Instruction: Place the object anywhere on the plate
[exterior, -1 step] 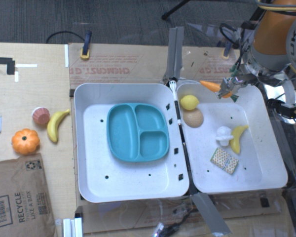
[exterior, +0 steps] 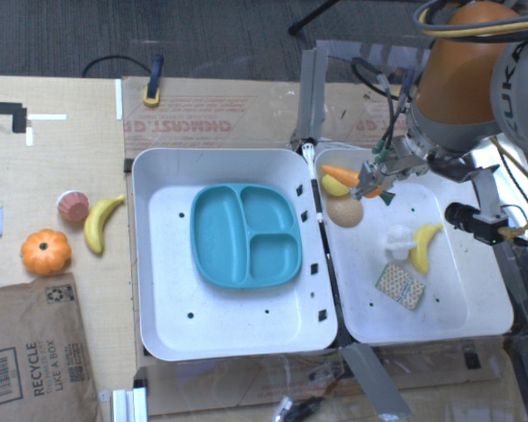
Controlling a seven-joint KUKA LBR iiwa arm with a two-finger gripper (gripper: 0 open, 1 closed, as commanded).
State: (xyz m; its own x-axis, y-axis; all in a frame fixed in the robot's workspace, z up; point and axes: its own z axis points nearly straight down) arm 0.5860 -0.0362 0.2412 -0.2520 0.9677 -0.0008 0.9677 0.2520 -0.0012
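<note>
A blue three-compartment plate lies in the middle of the left bin with nothing on it. In the right bin, my gripper is down at the far left corner, right over the thick end of an orange carrot. A yellow lemon-like piece and a tan egg-shaped object lie just beside the carrot. Whether the carrot sits between the jaws is hidden by the wrist.
The right bin also holds a small yellow banana, a white lump and a patterned square. On the bench to the left lie a toy pumpkin, a banana, a pink cupcake and a paper bag.
</note>
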